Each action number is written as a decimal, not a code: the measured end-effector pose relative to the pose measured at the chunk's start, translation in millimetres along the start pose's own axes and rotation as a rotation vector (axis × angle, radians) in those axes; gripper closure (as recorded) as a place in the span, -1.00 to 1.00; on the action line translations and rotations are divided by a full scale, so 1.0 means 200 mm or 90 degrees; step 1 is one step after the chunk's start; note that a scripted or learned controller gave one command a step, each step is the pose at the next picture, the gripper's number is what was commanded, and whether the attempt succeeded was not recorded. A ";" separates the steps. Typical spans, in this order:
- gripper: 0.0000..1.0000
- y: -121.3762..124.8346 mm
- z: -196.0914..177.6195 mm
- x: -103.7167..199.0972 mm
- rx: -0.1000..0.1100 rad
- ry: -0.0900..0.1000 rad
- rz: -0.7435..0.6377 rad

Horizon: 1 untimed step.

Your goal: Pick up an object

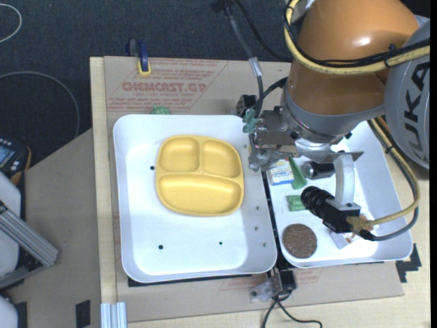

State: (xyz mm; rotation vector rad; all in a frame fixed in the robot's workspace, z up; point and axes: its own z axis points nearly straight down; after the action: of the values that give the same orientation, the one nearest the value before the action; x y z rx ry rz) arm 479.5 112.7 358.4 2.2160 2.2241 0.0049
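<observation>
My gripper (263, 154) hangs low over the left edge of the right bin (392, 251), under the big orange and grey wrist. Just below it lie a small white box with blue and yellow print (278, 176) and a green stick-like piece (298, 173), both partly hidden by the arm. A small green block (294, 202) lies a little nearer the front. At the bin's front left rests a round brown disc (299, 240). I see nothing between the fingers.
The left bin (136, 238) holds a yellow divided plate (200, 175) in its upper middle. Both bins sit on a cardboard-covered bench (171, 80). The arm covers most of the right bin's back half.
</observation>
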 end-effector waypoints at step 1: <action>1.00 0.00 -0.05 0.00 -0.001 -0.001 0.000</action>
State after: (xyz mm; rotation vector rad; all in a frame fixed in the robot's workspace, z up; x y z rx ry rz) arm 479.9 111.8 368.2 2.2154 2.2225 0.0051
